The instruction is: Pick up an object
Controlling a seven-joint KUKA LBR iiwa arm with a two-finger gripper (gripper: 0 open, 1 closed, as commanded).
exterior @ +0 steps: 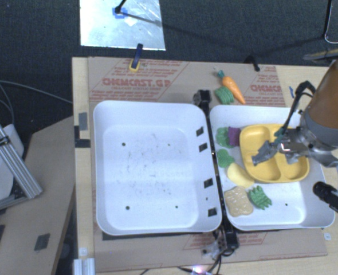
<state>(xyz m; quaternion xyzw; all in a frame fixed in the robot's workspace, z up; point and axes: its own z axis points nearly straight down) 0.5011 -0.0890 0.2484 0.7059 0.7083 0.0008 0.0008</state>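
Gripper (265, 153) right of centre in frame, over yellow tray (272, 171) in right bin (289, 213); fingers' spread unclear, cannot tell if anything held. Yellow lemon-like piece (239, 175) touching tray's lower-left edge. Purple piece (234, 134) and green leaf (222, 136) upper left of tray. Beige cracker (238, 201) and green toy (259, 197) below. Left bin (152, 168) alongside. Carrot (233, 87) on cardboard above the bins.

A toy carrot (233, 87) lies on the cardboard sheet (157, 80) behind the bins; a blue-and-yellow clip (137, 58) sits near its far edge.
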